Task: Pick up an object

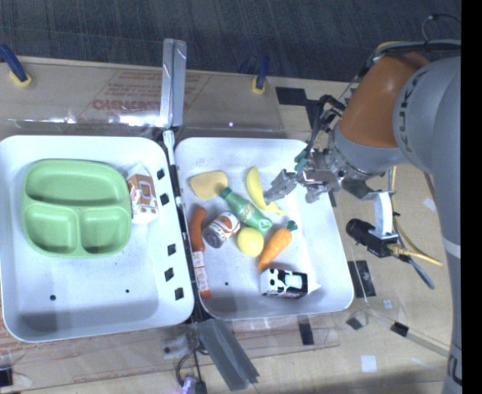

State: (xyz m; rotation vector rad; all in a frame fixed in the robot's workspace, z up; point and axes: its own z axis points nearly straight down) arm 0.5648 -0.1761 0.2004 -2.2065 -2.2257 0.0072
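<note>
You've got the banana lying in the right bin, just left of the gripper, whose fingers look spread and grip nothing. Beside it sit a green bottle, a can, a carrot. The wooden bench holds both bins; the left bin carries a green tray.

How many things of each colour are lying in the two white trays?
Green: 2, divided plate, bottle
Yellow: 3, banana, lemon, wedge
Orange: 2, carrot, sausage
Black-and-white: 1, carton
Other: 2, can, packet
Total: 10
</note>
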